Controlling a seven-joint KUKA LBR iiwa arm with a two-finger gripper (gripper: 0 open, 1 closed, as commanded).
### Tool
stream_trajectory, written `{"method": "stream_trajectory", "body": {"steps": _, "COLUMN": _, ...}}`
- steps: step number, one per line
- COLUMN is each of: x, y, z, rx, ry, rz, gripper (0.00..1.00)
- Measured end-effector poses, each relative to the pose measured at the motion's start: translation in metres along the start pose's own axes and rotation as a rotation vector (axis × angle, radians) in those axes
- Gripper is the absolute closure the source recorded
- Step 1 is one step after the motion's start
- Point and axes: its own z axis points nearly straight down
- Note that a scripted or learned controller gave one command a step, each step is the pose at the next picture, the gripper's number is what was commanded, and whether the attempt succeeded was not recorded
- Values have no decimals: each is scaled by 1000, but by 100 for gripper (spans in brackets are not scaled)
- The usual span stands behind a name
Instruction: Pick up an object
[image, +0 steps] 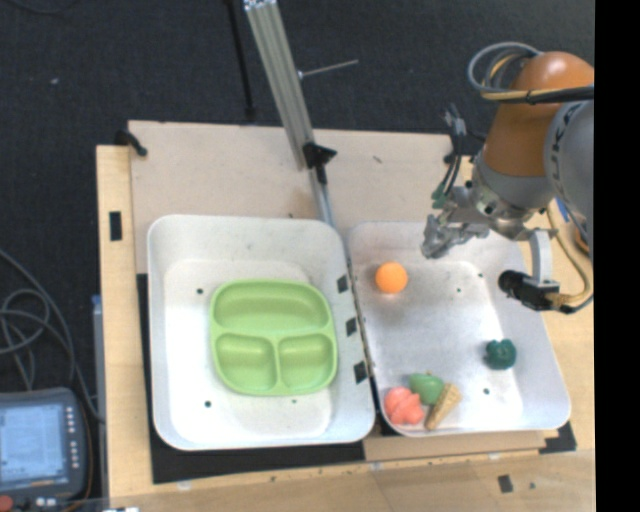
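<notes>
Over the far edge of the right bin (520, 405), the gripper (438, 243) hangs at the end of the grey arm (530, 130), whose orange band sits just above the wrist. The view does not show whether it is parted or closed, and nothing can be seen held in it. Taking the orange ball (391, 278) as the landmark: the gripper is just beyond the ball and a little toward the arm's side, clear of it and not touching. The ball itself lies on the right bin's floor near the far corner beside the divider between the two bins. Well nearer the camera than the ball, at the bin's near edge, a pink toy (403, 405), a green toy (427, 386) and a tan cone (444, 405) crowd together, touching or nearly so. A dark green object (500, 353) rests alone, away from the ball toward the arm's side and nearer the camera. Across the divider from the ball, the left bin (180, 300) holds a light green compartment tray (272, 336) lying flat.
</notes>
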Motion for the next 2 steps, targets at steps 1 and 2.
{"method": "stream_trajectory", "body": {"steps": 1, "x": -1, "y": 1, "z": -13, "rx": 4, "ry": 1, "rz": -4, "gripper": 100}}
{"method": "stream_trajectory", "body": {"steps": 2, "x": 58, "y": 4, "z": -9, "rx": 7, "ry": 3, "rz": -7, "gripper": 100}}
